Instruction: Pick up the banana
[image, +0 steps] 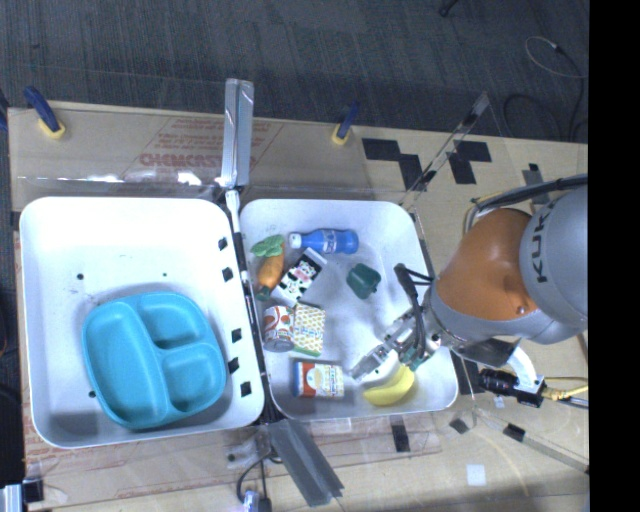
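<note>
The yellow banana (392, 386) lies in the near right corner of the right bin (395, 225), against the front wall. My gripper (385, 358) hangs just above and left of it, its fingers (366, 366) spread and slanting down toward the banana's upper edge. Nothing sits between the fingers. The arm's orange band and grey wrist reach in from the right, over the bin's right rim.
The right bin also holds a blue bottle (325, 241), a green block (363, 280), a carrot (270, 268), a black-and-white box (298, 277), patterned packets (306, 328) and a red-labelled carton (319, 380). A blue divided tray (155, 357) sits in the left bin (60, 240).
</note>
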